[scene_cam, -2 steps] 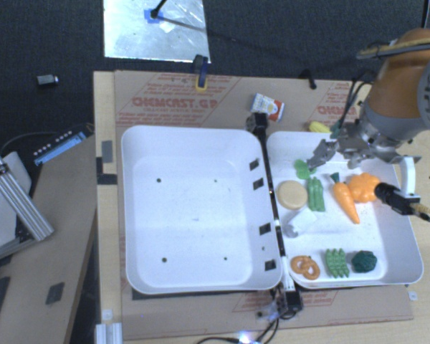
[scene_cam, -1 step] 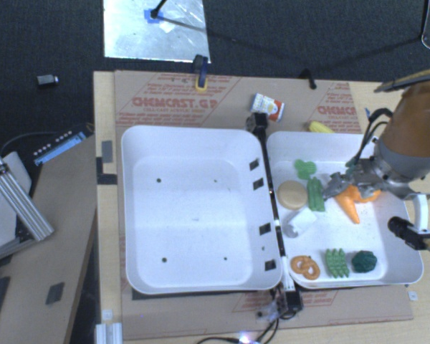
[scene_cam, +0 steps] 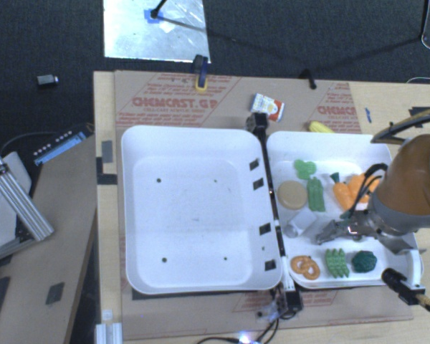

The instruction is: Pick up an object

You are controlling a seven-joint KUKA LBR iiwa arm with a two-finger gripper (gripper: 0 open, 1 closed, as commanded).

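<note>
Green bar, long axis near-vertical.

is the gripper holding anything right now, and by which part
Cannot be told. The gripper is low in the right bin, among the toys, but its tips are too small and blurred.

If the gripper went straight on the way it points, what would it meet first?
Probably the tan round disc. The gripper points left across the right bin, though its height above the bin floor is unclear.

Left bin open; right bin crowded with toy food.
</note>
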